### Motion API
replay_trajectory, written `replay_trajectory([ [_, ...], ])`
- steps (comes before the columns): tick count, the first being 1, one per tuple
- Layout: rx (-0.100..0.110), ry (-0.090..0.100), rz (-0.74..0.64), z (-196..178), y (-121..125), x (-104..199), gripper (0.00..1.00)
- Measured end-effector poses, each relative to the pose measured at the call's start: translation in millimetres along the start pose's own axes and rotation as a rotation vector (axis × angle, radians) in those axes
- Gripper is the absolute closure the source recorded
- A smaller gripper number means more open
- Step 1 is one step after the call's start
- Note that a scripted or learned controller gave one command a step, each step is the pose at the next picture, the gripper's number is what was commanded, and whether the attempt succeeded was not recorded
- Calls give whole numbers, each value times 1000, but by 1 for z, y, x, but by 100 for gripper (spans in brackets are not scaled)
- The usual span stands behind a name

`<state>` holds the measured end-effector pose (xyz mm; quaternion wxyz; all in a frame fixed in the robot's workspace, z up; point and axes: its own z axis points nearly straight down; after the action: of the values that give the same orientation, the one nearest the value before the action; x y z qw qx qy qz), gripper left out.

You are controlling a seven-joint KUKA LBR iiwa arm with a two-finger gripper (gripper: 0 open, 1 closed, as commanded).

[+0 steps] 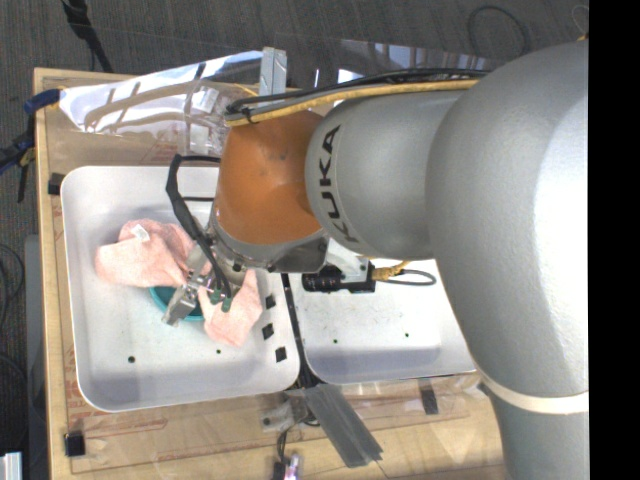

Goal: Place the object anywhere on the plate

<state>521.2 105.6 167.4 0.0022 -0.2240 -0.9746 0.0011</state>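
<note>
Dark ribbed carpet surrounds a pale wooden tabletop (pixel 150 438) seen from above at a slant. Two shallow white plastic bins with rounded corners sit side by side on it. Crumpled clear plastic sheeting (pixel 160 103) lies along the far edge of the tabletop.

In the left bin (pixel 110 368) lies a soft, wrinkled pink cloth (pixel 135 258), bunched into folds. A teal plate (pixel 165 298) peeks out from beneath the cloth as a thin curved sliver, mostly covered.

A large smooth grey robot arm (pixel 480 178), with a glossy orange band (pixel 265 183) above its wrist and thin black cables looping around it, reaches across from the right and hides most of the right bin (pixel 380 353).

The jaws (pixel 205 300) hang low in the left bin, over the pink cloth and just beside the visible edge of the teal plate. Two slim metallic fingers (pixel 183 306), one tipped with green, point down and appear slightly spread; whether they pinch the cloth cannot be told.
</note>
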Motion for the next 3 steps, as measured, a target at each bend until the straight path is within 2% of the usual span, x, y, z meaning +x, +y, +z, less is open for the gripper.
replay_trajectory([
  [2,0,0,0,0,0,0,0],
  [3,1,0,-5,-9,1,-1,100],
])
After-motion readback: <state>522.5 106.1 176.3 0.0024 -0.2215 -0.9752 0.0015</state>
